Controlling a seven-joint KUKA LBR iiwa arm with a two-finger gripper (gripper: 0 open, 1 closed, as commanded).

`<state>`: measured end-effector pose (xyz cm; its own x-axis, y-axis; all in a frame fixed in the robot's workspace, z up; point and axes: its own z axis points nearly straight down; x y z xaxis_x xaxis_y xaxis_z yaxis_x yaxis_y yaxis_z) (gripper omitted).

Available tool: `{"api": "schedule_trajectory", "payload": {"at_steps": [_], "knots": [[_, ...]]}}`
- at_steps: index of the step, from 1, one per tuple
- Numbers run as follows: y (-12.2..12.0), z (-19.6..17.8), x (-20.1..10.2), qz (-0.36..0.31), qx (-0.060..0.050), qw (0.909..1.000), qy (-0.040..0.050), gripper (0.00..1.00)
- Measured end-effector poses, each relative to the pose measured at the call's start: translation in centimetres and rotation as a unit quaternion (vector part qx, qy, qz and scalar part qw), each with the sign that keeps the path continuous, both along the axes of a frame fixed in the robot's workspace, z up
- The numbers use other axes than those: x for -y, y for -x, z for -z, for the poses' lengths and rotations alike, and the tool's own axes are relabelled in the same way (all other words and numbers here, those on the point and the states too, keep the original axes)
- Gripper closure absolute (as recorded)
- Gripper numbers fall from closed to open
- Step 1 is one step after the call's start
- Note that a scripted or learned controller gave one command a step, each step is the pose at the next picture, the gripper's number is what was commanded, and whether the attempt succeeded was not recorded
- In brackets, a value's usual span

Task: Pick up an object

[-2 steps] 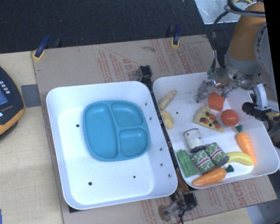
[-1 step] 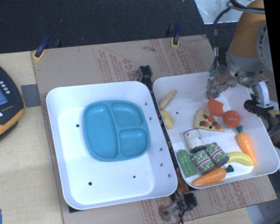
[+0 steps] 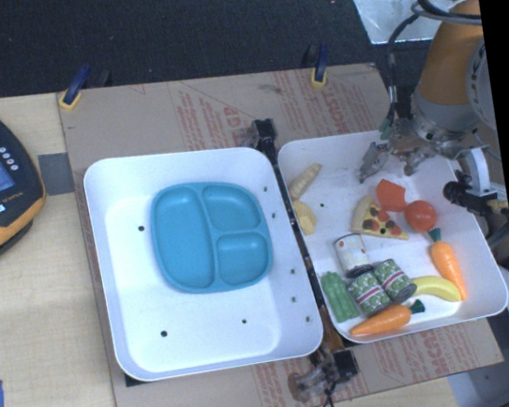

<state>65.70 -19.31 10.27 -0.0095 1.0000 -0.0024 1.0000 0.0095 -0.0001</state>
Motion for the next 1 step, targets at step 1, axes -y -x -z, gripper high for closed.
{"api": "schedule_trajectory", "payload": {"at_steps": [1], "knots": [[0.10, 1.07, -0.78, 0.002, -0.002, 1.0000, -0.0012, 0.00]]}}
